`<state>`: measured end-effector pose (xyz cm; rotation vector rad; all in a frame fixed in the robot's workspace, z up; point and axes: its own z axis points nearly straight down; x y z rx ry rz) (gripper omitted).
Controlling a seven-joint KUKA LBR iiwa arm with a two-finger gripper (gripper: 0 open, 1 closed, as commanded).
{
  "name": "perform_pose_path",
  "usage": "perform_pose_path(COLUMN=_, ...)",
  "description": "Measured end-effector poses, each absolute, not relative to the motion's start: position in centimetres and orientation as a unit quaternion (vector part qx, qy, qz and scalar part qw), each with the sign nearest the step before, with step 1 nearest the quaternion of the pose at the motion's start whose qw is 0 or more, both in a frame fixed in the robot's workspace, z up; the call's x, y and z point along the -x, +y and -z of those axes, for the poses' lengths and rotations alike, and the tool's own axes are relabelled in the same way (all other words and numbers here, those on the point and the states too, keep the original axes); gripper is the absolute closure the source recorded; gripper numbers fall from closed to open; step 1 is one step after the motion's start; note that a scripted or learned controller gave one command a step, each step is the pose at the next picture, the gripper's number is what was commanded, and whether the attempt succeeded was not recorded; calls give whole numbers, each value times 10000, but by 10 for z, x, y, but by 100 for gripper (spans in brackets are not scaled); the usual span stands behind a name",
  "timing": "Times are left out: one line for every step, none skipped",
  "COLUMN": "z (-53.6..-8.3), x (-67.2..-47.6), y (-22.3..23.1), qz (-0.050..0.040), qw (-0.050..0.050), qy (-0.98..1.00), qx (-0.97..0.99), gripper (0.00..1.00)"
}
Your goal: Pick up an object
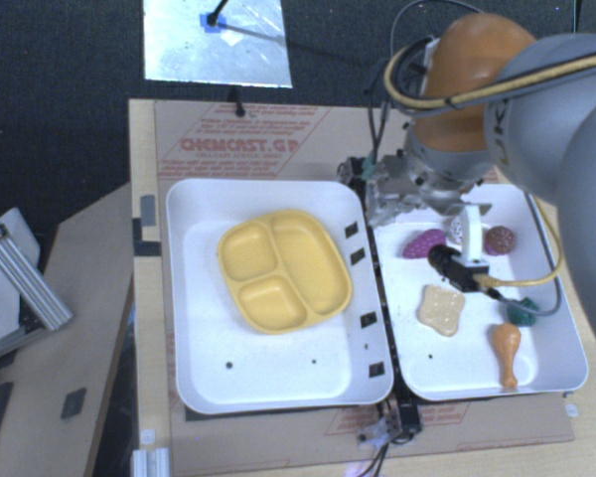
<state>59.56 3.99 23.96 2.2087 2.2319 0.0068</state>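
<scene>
So the claw (393,205) is hanging over the back left corner of the right bin (568,364), tucked right under the big grey arm. Honestly I can't tell whether it's open or closed; the wrist hardware blocks the business end from this angle. Nothing visible suggests it's got anything in it.

All the pickable stuff sits in that same bin. The purple piece (424,242) is closest, just beside the claw toward the middle. A dark red round thing (499,238) lies further right, and a pale toast-shaped piece (441,309), a drumstick (507,351) and a small teal bit (521,314) sit nearer the front. The left bin (179,296) only carries a yellow divided plate (283,269), well apart from the claw. Both bins rest on the table (99,256).

What I'd worry about: the claw is hugging the corner where the two bins meet. If it drops straight down from here, my guess is it lands on bare plastic or clips the bin wall rather than the purple piece, which is off to one side. And if it does shift over, that purple thing looks small, low and rounded, so it could squirt out sideways as the claw closes, or just get nudged away. The other items are spread out enough that I doubt a double grab is a risk.
</scene>
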Motion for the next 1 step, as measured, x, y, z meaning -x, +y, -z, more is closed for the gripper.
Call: perform_pose_path(z=-240, x=-599, y=93, qz=-17, qw=1, qy=7109, qx=-7033, gripper=100)
